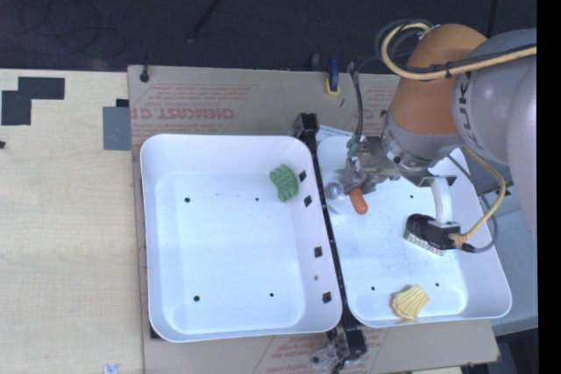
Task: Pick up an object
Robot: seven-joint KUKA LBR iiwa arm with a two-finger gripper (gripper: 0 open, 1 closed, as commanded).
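Pincer point(349, 187) just beside orange object point(358, 203)

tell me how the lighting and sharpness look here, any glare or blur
Camera view: the white left bin and right bin are bright, nearly washed out, with no hard glare. At the top of the camera view, the area behind the bench is very dark. The camera view is soft overall, so the green object and yellow object show little texture.

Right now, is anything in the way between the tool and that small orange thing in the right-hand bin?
Nothing visible is. The tool hangs right beside the orange thing in the right bin. The yellow thing lies apart near that bin's front edge, and the green thing sits in the left bin.
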